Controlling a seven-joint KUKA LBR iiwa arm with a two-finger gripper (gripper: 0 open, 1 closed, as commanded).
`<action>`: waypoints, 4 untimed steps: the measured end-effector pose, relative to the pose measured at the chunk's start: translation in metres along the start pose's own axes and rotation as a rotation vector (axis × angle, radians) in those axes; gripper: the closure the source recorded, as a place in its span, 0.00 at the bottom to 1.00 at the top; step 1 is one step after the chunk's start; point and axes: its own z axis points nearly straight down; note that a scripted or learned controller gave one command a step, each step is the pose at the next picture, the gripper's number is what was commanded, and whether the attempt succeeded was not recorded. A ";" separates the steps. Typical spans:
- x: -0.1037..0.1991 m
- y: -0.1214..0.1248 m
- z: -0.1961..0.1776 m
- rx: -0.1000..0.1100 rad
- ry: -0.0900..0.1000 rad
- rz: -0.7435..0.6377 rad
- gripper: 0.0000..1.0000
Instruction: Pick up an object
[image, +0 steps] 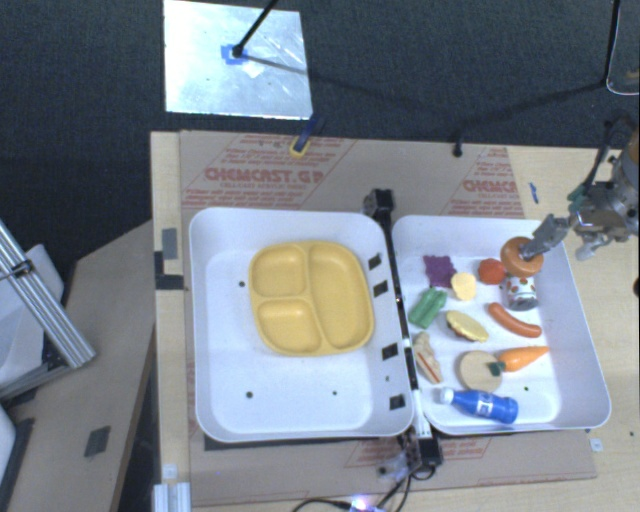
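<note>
One arm (610, 195) leans in over the right bin's (580, 330) far right corner, its gripper (545, 238) just above the orange-topped can (520, 270), grip can't tell.

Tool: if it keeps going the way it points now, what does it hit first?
Most likely the small can in the right bin. The tool slants in from the right and hangs over the can's top. Height above it is unclear from this one view; the tomato lies just beyond.
</note>
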 end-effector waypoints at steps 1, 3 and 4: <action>0.001 0.002 -0.007 -0.012 -0.002 -0.003 0.00; 0.015 0.014 0.104 -0.009 -0.001 -0.005 0.00; 0.015 0.009 0.165 -0.008 -0.001 -0.002 0.00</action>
